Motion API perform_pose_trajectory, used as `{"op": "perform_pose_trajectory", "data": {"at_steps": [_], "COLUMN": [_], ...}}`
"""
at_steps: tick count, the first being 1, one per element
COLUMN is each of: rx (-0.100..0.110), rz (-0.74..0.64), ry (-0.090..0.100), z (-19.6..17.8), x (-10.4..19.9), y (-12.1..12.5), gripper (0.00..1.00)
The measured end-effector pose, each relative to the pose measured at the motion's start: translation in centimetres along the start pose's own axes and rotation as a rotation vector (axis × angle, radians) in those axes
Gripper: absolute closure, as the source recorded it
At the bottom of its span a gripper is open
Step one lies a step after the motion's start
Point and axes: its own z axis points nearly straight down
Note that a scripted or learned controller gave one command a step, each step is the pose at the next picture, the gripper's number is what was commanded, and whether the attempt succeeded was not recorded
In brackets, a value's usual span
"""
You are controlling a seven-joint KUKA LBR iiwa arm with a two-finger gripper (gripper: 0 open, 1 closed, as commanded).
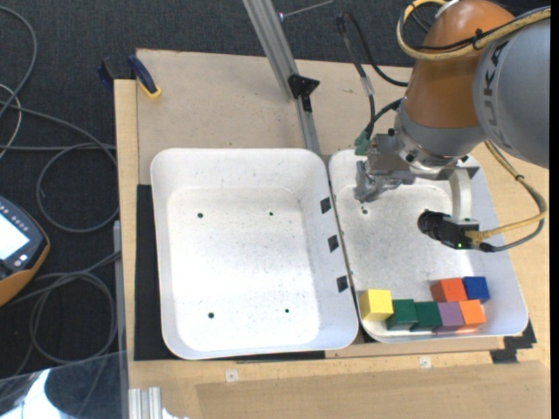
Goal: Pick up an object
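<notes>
Nearest the camera, along the front wall of the right bin (515, 297), sit seven blocks in a tight cluster: one yellow block (377, 303), two green blocks (415, 313), one purple block (451, 314), two orange blocks (461, 301) and one blue block (476, 287). The yellow one sits at the left end, the blue at the back right. The left bin (175, 168) holds only dark specks. There are two bins side by side. My claw (367, 194) hangs over the far part of the right bin, well apart from the blocks; whether it is wide or narrow I cannot tell, and nothing is seen in it.
</notes>
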Motion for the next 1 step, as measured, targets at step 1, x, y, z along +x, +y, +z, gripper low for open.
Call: {"op": "perform_pose_trajectory", "data": {"at_steps": [1], "rx": [-0.001], "rz": [0.000], "ry": [0.001], "z": [-0.64], "x": [5.04], "y": [3.01], "gripper": [1.00]}}
